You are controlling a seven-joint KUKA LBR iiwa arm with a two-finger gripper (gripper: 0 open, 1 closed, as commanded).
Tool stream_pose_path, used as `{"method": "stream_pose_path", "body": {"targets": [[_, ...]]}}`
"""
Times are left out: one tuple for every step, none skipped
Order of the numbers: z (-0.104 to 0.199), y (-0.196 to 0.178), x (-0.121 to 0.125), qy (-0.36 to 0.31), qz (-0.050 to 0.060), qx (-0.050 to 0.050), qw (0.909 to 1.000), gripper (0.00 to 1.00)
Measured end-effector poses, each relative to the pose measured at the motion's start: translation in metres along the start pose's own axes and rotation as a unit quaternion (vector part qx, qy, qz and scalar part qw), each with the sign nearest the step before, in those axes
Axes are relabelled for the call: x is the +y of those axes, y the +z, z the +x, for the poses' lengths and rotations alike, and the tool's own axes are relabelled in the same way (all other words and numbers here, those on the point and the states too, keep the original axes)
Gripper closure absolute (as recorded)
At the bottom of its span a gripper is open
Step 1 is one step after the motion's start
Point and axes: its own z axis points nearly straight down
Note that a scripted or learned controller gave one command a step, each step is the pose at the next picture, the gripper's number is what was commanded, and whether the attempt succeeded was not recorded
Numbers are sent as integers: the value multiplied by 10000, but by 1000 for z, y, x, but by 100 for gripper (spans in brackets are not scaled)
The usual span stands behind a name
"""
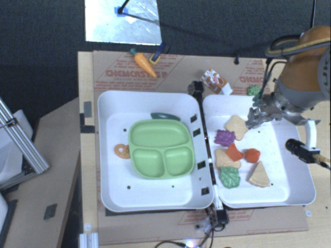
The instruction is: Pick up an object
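Toy food (pixel 239 159) lies unpicked below our gripper (pixel 255 117), whose state we cannot tell, perhaps empty.

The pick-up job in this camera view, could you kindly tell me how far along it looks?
Early stage. Done: the grey arm's gripper has reached into the right white bin, beside the beige toy bread slice. In hand: nothing visibly; no object shows between its fingers. Left: the grasp and lift; the purple grape toy, red tomato-like toy and beige wedge all lie on the bin floor.
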Motion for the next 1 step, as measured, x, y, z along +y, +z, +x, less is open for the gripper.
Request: {"method": "stream_pose_path", "body": {"targets": [[45, -16, -1, -1, -6, -2, 10000, 100]]}}
